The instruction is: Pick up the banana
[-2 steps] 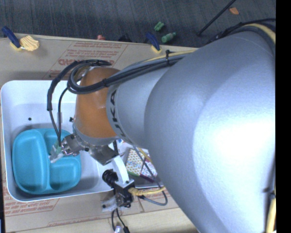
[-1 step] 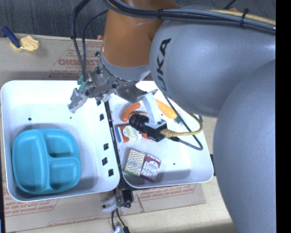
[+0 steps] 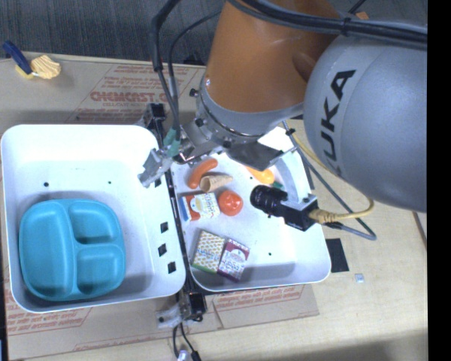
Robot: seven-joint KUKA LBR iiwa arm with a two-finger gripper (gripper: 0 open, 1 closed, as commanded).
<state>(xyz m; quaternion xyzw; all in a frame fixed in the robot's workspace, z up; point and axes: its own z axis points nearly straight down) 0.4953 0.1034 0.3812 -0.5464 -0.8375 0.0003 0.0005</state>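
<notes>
Heads up, your gripper sits over the right bin wall, can't tell its grip; it might grab the carrot, not a banana

I take the red round plastic tomato as my marker. It lies in the right white shallow bin. A small printed drink carton touches its left side. A beige cone-shaped toy lies just behind it, and an orange sausage-shaped toy behind that. Two printed boxes lie side by side in front of it. The gripper hangs behind and left of it, over the divide between the bins. Far left, a teal divided plastic tray sits in the left white bin.
</notes>
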